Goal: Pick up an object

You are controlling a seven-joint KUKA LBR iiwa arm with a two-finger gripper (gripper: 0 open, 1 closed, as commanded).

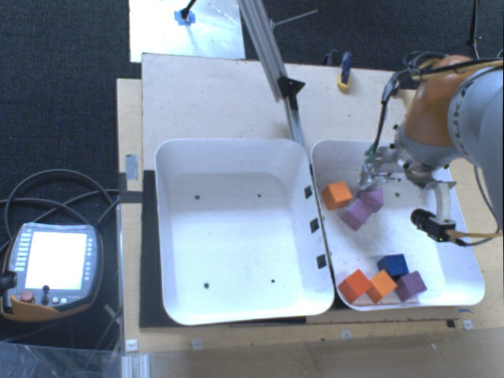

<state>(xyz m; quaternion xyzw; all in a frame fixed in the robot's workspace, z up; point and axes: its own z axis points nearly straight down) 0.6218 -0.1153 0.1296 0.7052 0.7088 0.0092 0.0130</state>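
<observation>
Four small blocks, two orange (356,284), one blue (393,264) and one purple (411,284), cluster at the near edge of the right bin (465,278). Farther back, the gripper (370,176) hangs just above two purple cubes (362,208) beside an orange cube (338,194); I cannot tell its finger state. These cubes look light, rigid and smooth, best pinched across opposite flat faces.
</observation>
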